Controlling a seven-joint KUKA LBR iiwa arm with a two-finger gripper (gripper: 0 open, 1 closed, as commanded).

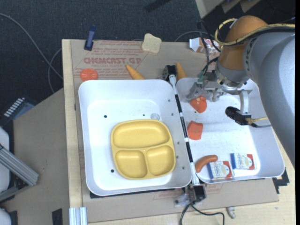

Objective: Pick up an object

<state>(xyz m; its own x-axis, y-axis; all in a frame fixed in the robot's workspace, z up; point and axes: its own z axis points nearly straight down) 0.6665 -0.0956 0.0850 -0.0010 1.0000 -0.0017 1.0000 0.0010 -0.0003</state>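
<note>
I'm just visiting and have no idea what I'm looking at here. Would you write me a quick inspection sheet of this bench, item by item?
Surface: brown board bearing a left bin and a right bin, both white, side by side.
Job's things: right bin holds an orange piece under the gripper, an orange block, a sausage and two small cartons.
Clutter: yellow divided plate in the left bin; on the board, a bread slice, carrot, orange disc, blue item.
Grippers: gripper low over the right bin's far end; whether it holds anything cannot be told.
Cables: yellow and black cables at the wrist; a thin cable on the floor.
Surroundings: dark carpet.
</note>
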